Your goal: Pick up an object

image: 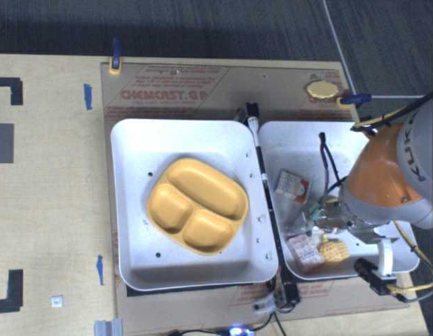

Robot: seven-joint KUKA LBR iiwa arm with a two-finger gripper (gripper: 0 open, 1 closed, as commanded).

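Arm: the grey KUKA arm (392, 180) with its orange band is reaching in from the right and hanging over the right bin (290, 135), covering much of that bin's right half.
Gripper: the gripper (320, 215) is sitting low over the middle of the right bin — its tip is lost among dark cables and clear wrapping, so I cannot tell how it is set or whether it is gripping anything.
Right bin contents: a small packet with red print (291, 185) is lying near the bin's upper left, a clear wrapped packet (303, 250) is lying at the lower left, and a yellow corn cob (333, 249) is lying just beside that packet, close to the front wall.
Left bin: the left bin (132, 145) is holding a yellow sectioned tray (197, 205) — upside down, tilted diagonally, near the middle.
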